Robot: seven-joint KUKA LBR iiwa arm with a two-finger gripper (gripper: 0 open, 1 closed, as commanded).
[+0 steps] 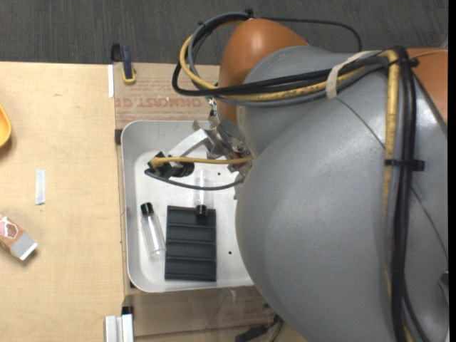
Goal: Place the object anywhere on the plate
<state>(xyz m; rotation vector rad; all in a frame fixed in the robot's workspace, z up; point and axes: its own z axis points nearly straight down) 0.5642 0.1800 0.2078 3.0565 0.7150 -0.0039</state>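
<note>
End effector (222, 147) sits low over the bin (132, 144), near its far wall, mostly hidden under the arm (320, 191). Open or closed: cannot tell. Nothing is seen gripped.

Step, as a judgement: pick phase, reach-in or grasp attempt; placing not yet begun.

A yellow-and-black cable (192, 161) loops from the wrist across the bin's middle.

Candidate objects both lie toward the bin's near-left corner:
- vial (151, 228): clear tube, black cap at its far end, lying flat along the left wall; smooth and round, likely to roll or slip.
- block (191, 244): black, flat, ribbed top, rectangular, just beside the vial and apart from it; a small black knob sits at its far edge.

Which one is the task's object: cannot tell.

Next move needs the end effector centred on one item, a firm close, a lift clear of the bin wall, then carry to the plate.

An orange-yellow rim (3, 127) at the worktop (64, 120) left edge may be the plate; too cropped to be sure.
</note>
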